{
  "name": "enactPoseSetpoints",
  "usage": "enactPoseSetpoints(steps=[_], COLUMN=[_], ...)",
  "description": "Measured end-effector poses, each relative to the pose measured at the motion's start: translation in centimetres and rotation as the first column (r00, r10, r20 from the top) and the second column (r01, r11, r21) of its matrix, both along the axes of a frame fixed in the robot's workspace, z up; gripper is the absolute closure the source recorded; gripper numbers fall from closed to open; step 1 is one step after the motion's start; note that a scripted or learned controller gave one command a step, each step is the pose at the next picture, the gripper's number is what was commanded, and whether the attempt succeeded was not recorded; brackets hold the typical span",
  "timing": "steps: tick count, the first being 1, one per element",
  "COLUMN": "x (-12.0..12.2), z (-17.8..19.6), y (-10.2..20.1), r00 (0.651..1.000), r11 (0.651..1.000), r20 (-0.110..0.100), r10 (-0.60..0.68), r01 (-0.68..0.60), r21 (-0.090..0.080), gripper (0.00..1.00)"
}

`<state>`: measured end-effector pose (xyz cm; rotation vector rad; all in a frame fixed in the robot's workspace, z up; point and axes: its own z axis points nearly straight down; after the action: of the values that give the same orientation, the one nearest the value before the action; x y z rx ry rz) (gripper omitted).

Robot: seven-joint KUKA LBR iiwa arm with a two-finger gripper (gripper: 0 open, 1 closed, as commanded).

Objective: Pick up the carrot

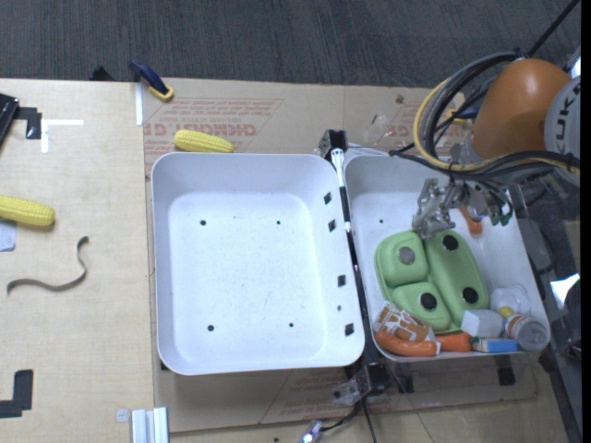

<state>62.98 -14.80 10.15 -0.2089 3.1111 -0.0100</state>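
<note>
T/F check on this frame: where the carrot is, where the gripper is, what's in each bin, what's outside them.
1. The carrot lies in the right bin, along its near edge. True.
2. The gripper hangs over the left bin. False: it is over the right bin, above the green tray.
3. The carrot is between the jaws. False: it lies on the bin floor, apart from the gripper.
4. A corn cob lies outside the bins, behind the left bin. True.
5. The green tray sits in the left bin. False: it is in the right bin.
6. A second corn cob lies on the bench to the far left. True.
</note>
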Motion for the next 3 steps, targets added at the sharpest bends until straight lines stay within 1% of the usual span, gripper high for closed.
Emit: enactPoseSetpoints(steps=[1,2,3], x=[-1.4,-1.2,0.5], z=[0.1,0.5,0.0], y=[-5.2,-4.7,-7.3], r00=[0.987,0.986,0.944], r11=[0.987,0.986,0.944], r20=[0.010,0.013,0.001], r10=[0.161,0.165,-0.331], r01=[-0.161,-0.165,0.331], r21=[-0.005,0.000,0.009], gripper=[1.00,0.00,0.00])
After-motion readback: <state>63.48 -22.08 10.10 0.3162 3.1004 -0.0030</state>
